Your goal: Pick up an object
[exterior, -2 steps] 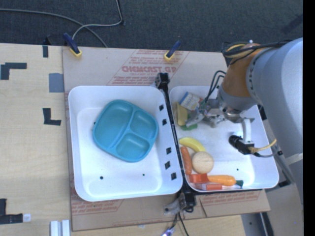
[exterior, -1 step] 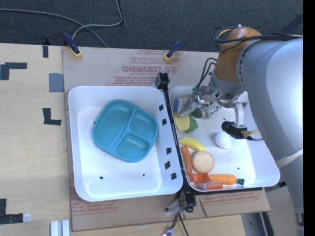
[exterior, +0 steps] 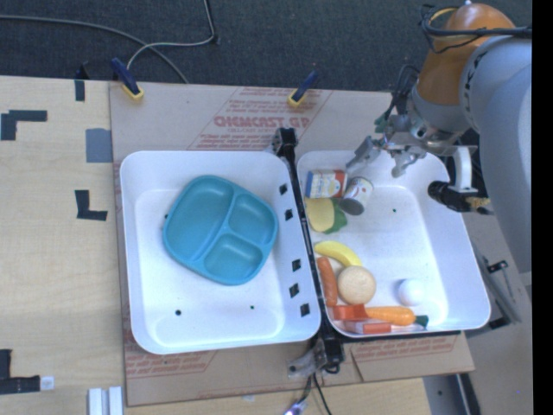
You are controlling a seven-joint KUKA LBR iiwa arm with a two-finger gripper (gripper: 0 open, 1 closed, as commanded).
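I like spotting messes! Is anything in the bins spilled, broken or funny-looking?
Nothing looks spilled or broken. The blue plate sits askew in the left bin, turned at a slant. In the right bin, a small can lies tipped on its side, and the toy food crowds the left wall.

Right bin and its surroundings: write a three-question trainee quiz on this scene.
1. True or false: the blue plate lies in the left bin.
2. Which item touches the banana? A) white ball B) bun C) carton
3. Fill in: the gripper hangs above the right bin's ____ edge, far or near.

Key: 1 true; 2 B; 3 far.
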